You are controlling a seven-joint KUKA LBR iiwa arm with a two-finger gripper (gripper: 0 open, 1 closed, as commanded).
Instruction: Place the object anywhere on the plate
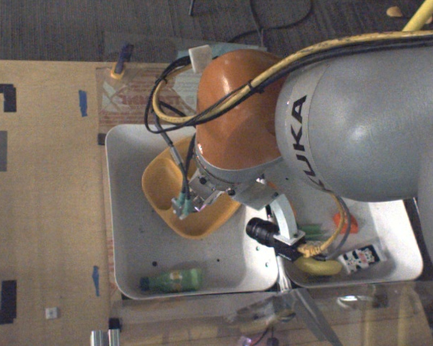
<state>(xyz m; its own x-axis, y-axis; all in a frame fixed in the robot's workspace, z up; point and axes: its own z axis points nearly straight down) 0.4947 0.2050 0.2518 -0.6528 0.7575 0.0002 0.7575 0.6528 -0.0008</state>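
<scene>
Gripper point(182, 206) over plate point(159, 186) in left bin point(123, 215), teal fingertips low above plate's inner surface; finger gap not discernible, nothing seen between them. Yellow plate sits mid-bin, partly under arm point(346, 114). Green bottle point(172, 280) lies on side along bin's near edge, well apart from plate. Right bin point(408, 262): banana point(317, 267) at near edge, small carton point(362, 258) beside it.
</scene>
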